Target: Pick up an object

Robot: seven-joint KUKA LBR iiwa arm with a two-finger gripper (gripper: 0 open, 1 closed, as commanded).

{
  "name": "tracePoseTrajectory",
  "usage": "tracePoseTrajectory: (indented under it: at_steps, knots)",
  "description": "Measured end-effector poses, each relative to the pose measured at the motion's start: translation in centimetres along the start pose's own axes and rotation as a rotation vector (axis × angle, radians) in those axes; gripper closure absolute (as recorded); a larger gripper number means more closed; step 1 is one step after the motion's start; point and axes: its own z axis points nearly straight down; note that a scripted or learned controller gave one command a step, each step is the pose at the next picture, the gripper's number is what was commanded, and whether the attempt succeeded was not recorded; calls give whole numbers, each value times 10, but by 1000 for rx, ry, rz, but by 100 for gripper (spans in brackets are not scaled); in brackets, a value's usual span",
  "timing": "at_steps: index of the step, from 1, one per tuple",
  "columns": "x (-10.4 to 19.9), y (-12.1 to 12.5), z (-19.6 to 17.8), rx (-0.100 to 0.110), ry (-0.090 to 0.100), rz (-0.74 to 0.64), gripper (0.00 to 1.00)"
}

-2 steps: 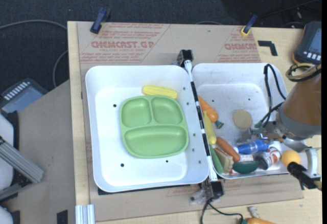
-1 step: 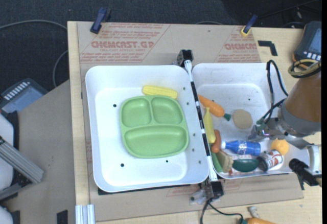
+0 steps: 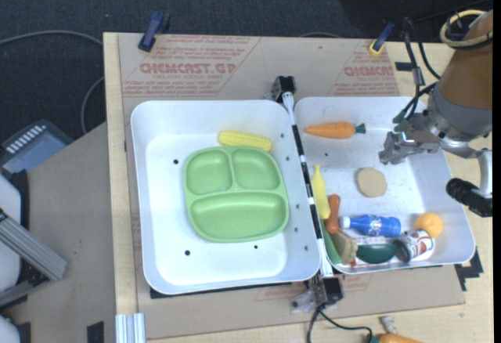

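Observation:
My gripper (image 3: 395,149) hangs over the right bin (image 3: 438,110), near its right-hand side, with nothing visibly held. Just below and left of it lies a tan round cookie (image 3: 373,182). An orange carrot (image 3: 333,130) rests at the bin's far left. Along the left wall lies a yellow banana (image 3: 319,191). At the near end sit a blue-and-white bottle (image 3: 371,225), an orange ball (image 3: 428,224), a dark green item (image 3: 377,252) and a small red-and-white can (image 3: 416,244).
The left bin (image 3: 156,177) holds a green divided plate (image 3: 234,194) and a yellow corn cob (image 3: 245,141) behind it. A black clip (image 3: 283,88) joins the bins at the far side. Blue clamps (image 3: 152,30) grip the board's far edge.

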Motion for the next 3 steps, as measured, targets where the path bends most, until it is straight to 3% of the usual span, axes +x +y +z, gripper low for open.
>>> tracePoseTrajectory:
  at_steps: [1, 2, 3]
  knots:
    - [0, -1, 1, 3, 0, 1, 0]
    - [-21, -4, 88, 5, 1, 2, 0]
    - [115, 27, 9, 2, 2, 0, 0]
